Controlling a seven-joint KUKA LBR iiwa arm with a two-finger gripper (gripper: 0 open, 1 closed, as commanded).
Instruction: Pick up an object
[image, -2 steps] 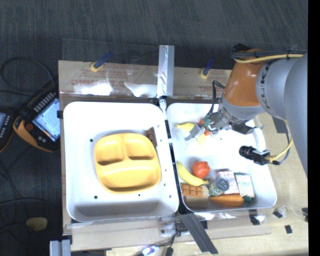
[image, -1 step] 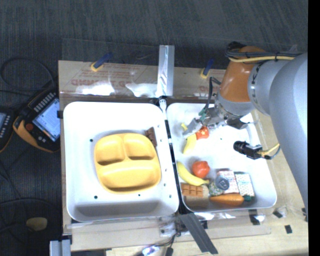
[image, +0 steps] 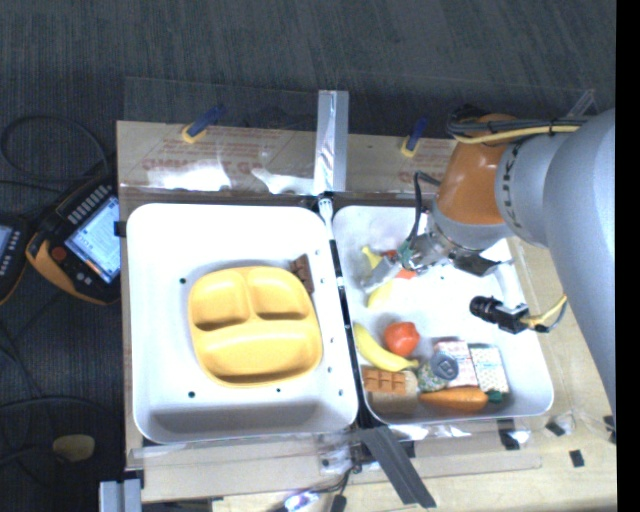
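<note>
One glossy yellow sectioned tray (image: 256, 324)

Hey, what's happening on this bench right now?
A grey robot arm reaches from the right into the right bin, its gripper low among small toy pieces at the bin's back. A tomato, banana and carrot lie nearer the front. The left bin holds a yellow divided tray.

Dark carpeted floor (image: 60, 60), wooden bench (image: 135, 135), black cables (image: 30, 130), perhaps a handheld pendant (image: 85, 245) at left.
</note>
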